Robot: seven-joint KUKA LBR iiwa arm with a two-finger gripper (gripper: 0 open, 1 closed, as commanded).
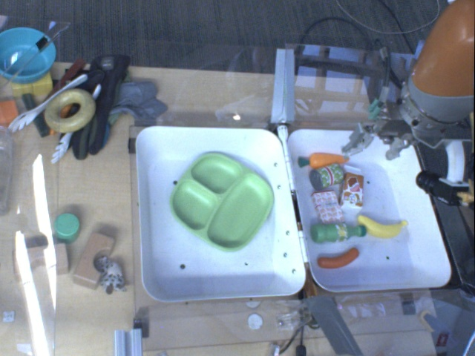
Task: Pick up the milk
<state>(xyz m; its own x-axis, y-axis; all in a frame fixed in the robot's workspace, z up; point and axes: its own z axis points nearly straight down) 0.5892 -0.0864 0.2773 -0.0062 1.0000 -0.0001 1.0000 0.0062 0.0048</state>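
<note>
The two bins (223, 288) look like smooth, faintly glossy white plastic; the green divided plate (223, 201) is matt plastic; the bench (89, 199) is pale wood, lightly sheened; the milk carton (352, 190) looks like printed card; the banana (382, 227) is glossy plastic.

Single fixed camera above bench (185, 95), slanted down, both white bins (148, 221) in frame

Overhead view of two white bins, side by side.
A green divided plate (221, 200) fills the left bin (152, 273); the right bin (427, 265) holds a milk carton (352, 190), banana (383, 227) and carrot (327, 159), gripper (377, 143) above.
</note>
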